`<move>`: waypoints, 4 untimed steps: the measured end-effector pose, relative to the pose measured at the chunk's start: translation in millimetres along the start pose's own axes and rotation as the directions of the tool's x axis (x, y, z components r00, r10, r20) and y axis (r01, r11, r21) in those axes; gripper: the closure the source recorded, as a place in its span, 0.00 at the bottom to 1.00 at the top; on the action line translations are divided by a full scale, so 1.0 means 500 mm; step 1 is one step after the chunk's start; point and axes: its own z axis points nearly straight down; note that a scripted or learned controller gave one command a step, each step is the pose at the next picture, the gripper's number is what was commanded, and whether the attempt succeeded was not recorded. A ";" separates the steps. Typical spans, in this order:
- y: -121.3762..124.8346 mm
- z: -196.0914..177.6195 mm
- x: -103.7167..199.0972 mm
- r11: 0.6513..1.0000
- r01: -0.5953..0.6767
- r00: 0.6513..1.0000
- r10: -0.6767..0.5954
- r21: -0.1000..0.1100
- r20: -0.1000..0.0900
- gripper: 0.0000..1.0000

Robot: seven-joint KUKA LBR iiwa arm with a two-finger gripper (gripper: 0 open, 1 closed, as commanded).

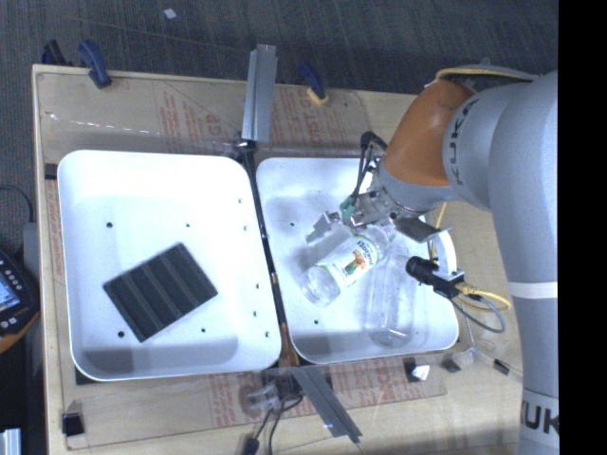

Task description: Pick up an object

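Note:
Two clear plastic bottles lie in the right bin (285, 197). The labelled bottle (346, 265) lies at a slant, its cap end up near the gripper. A plain clear bottle (389, 301) lies beside it to the right. My gripper (334, 221) reaches down into the right bin just above the labelled bottle's upper end, under the orange wrist band. A dark ribbed rectangular pad (159, 290) lies flat in the left bin (85, 188).
The divider between the bins runs down the middle, with a metal bar (258, 93) at its far end. Blue clamps (95, 64) hold the board's far edge. A cable and black connector (432, 273) hang over the right bin's right wall.

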 end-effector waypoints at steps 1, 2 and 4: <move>-0.046 -0.001 -0.050 1.000 0.012 1.000 -0.012 -0.003 -0.008 0.00; -0.046 -0.001 -0.051 1.000 0.011 1.000 -0.011 -0.003 -0.008 0.00; -0.095 -0.045 -0.051 0.999 0.047 0.999 -0.047 -0.002 -0.001 0.00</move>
